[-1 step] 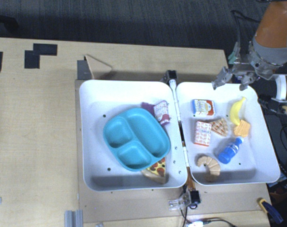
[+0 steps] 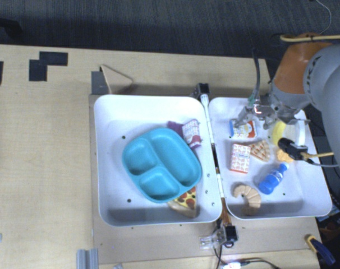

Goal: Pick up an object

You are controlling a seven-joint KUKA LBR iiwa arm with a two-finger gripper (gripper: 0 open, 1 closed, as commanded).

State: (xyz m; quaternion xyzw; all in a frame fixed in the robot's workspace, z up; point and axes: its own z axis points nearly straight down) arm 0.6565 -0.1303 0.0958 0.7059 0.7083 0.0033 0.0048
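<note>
My gripper [image 2: 246, 116] hangs at the back of the right bin [image 2: 313, 206], its fingers spread open just over a small red and white carton [image 2: 244, 130]. Nothing sits between the fingers. In front of the carton lie a red and white packet [image 2: 240, 157] and a tan waffle piece [image 2: 261, 150]. A yellow object [image 2: 279, 132] lies just right of the gripper, partly under the wrist. A blue bottle [image 2: 272, 179] and a croissant [image 2: 247, 195] lie toward the bin's front.
The left bin [image 2: 111, 206] holds a blue divided plate [image 2: 161, 164], a purple and white packet [image 2: 189, 132] behind it and a pizza slice [image 2: 185, 200] poking out from under its front edge. A raised divider [image 2: 212, 150] separates the bins.
</note>
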